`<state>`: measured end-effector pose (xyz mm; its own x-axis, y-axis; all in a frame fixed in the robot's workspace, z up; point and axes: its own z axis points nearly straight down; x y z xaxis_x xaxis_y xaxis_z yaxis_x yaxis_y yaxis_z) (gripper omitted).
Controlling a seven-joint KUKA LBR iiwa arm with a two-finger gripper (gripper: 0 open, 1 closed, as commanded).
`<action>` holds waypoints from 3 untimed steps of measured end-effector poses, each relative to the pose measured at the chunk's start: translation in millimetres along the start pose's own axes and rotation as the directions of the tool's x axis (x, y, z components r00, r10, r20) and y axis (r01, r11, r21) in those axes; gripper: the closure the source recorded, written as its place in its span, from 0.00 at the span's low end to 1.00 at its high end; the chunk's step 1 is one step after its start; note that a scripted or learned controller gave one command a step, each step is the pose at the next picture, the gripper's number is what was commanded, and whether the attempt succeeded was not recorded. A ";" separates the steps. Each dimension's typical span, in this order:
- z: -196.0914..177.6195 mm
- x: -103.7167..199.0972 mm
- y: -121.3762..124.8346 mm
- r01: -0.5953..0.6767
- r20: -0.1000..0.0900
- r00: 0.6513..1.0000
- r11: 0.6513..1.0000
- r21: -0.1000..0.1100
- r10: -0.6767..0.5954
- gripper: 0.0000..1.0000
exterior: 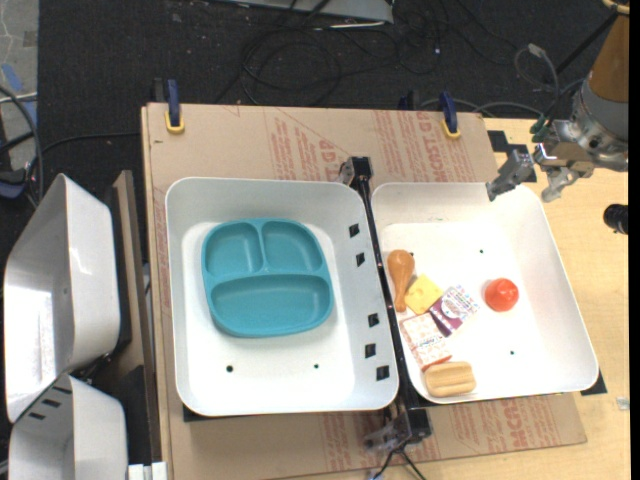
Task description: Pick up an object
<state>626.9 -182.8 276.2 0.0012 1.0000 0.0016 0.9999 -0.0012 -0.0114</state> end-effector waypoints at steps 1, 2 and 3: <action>-7.3 0.7 2.0 0.003 0.002 1.000 1.000 -0.012 -0.003 0.00; 46.8 0.0 12.6 0.004 0.002 1.000 1.000 -0.008 -0.004 0.00; 91.4 -1.8 8.2 0.000 0.001 1.000 1.000 -0.007 0.000 0.00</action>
<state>634.1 -184.5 184.7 0.0009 1.0000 0.0002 1.0000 -0.0009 -0.0043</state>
